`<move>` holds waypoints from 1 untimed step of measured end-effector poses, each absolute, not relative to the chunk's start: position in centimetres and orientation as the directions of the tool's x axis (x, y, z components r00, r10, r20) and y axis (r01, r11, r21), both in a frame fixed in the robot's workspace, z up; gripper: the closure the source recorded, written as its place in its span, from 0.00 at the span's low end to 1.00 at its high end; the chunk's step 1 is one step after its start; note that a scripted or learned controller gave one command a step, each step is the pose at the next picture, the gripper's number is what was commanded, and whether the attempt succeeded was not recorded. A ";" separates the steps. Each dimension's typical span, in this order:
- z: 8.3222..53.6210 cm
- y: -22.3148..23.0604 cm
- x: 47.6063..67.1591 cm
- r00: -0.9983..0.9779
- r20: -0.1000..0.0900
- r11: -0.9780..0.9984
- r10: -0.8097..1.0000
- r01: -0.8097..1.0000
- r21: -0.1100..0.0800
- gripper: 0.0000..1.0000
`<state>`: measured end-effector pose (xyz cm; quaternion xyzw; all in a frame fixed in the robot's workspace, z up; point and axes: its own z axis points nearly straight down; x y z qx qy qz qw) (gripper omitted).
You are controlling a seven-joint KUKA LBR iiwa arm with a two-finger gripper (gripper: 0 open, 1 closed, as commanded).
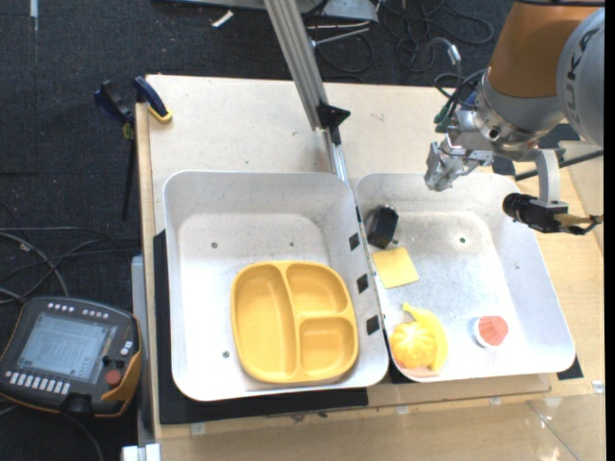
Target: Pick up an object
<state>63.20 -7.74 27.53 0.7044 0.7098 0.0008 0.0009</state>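
My gripper [440, 178] hangs above the far edge of the right bin [538, 286], with nothing seen between its fingers. In that bin lie a black block [383, 225] near the far left corner, a flat yellow square [395, 267] just in front of it, a yellow crumpled object [418, 342] at the near left, and a small red and white round piece [492, 330] at the near right. All of them lie well in front of and below the gripper.
The left bin [192, 257] holds a yellow divided tray [293, 320]. A slanted metal pole [303, 60] rises from the ridge between the bins. A teach pendant [62, 353] lies on the floor at the left. A blue and yellow clamp [144, 99] grips the bench's far left corner.
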 end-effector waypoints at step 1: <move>27.2 -2.1 63.5 -0.008 0.001 0.008 1.000 1.000 0.000 1.00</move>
